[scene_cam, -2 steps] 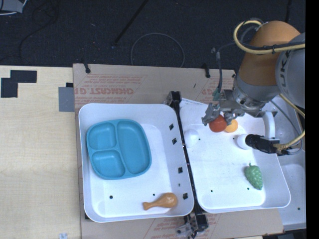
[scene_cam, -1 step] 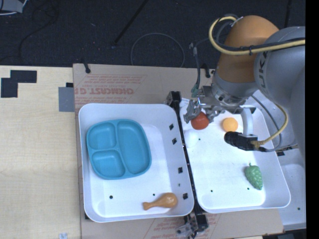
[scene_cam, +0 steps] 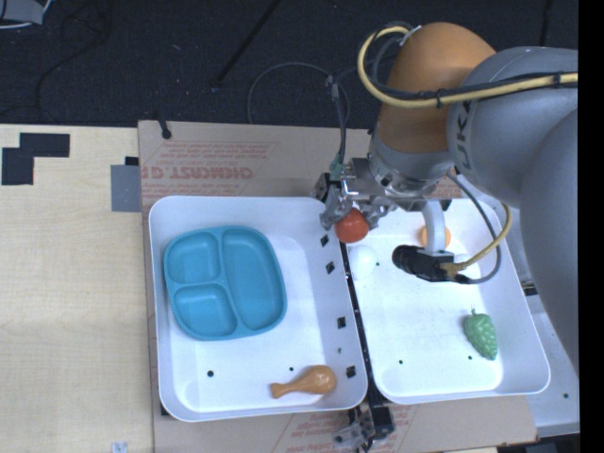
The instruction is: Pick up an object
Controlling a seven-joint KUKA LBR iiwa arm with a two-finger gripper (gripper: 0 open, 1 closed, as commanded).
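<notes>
Right, the tool [scene_cam: 347,211] is at the far end of the ridge where the two bins meet, and a red round toy [scene_cam: 352,228] sits directly under its tip, touching it or very nearly. It could be a small play tomato. From this slant I cannot tell whether the tool is apart or clamped on the toy, so I won't call it a catch.

The toy looks light, probably hollow plastic or soft rubber, with a smooth, slightly glossy skin. That makes it a slippery customer: a ball shape will squirt out sideways if it is pinched off-centre. The sensible hold is straight across its widest part, squarely on the middle, with modest pressure. It doesn't look fragile. The awkward part is its position, hard against the raised rims between the left bin [scene_cam: 302,333] and the right bin [scene_cam: 415,343], which leaves little room on either side.

Elsewhere, a blue sectioned plate [scene_cam: 225,281] lies flat in the left bin, and an orange drumstick toy [scene_cam: 304,382] rests near that bin's near edge. In the right bin a green bumpy toy [scene_cam: 480,335], perhaps a bunch of grapes, sits toward the near right, well apart from the action. A small yellow-orange thing [scene_cam: 440,238] peeks out beside the arm, too hidden to name.
</notes>
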